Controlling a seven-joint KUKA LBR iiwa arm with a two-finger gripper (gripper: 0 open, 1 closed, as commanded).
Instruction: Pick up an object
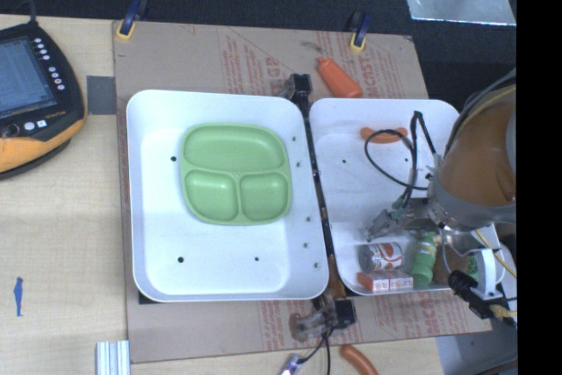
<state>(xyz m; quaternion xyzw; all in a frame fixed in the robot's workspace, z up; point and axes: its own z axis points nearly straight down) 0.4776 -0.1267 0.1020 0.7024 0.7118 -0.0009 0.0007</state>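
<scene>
1. The gripper (397,222) hangs low over the right bin (342,123), toward its near edge, at the end of the grey arm that comes in from the right side of the table (53,224).
2. Whether anything sits between its fingers, or how they stand, I cannot tell; cables and the wrist hide them.
3. Just beyond it toward the near edge lie three things close together: a red-and-white can (384,256) on its side, a green bottle (423,259) with its long axis running far-to-near, and a small flat packet (387,283) against the near wall.
4. The can lies almost directly under the gripper, a touch nearer the near edge, so I'd judge it the likeliest pick.
5. The green divided plate (235,173) sits in the left bin (149,189), well apart.
</scene>
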